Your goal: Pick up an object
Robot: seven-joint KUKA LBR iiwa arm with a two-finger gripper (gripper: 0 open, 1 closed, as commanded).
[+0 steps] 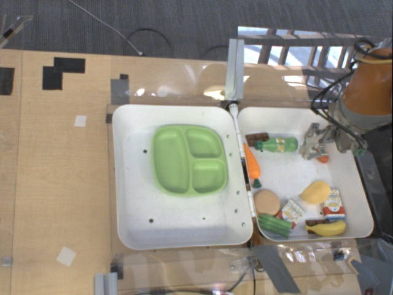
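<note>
toy food in the right bin: what to grip and where

the tool [314, 145] hangs low in the upper part of the right white bin [362, 183], with a small red-orange piece [322, 159] just under it. i cannot tell if the tool is spread or pressed together, and i cannot tell if it touches that piece.

taking the tool as landmark: the green plastic toy bottle with yellow label [277, 144] lies on its side just beside it, toward the left bin. it looks light, stiff and smooth, so it may roll or slip; i judge the best hold is across its middle. past the bottle, at the wall between the bins, lies an orange toy carrot [250, 160], narrow and hard, difficult because it is so close to the wall. below the tool, toward the camera, lies a yellow lemon-shaped toy [315, 192], rounded and probably slippery; a hold across its short width seems safest. near the front rim, the yellow toy banana [326, 228] is thin and curved, better taken at mid-length.

the green divided plastic plate [189, 160] in the left bin is well apart from the tool.
</note>
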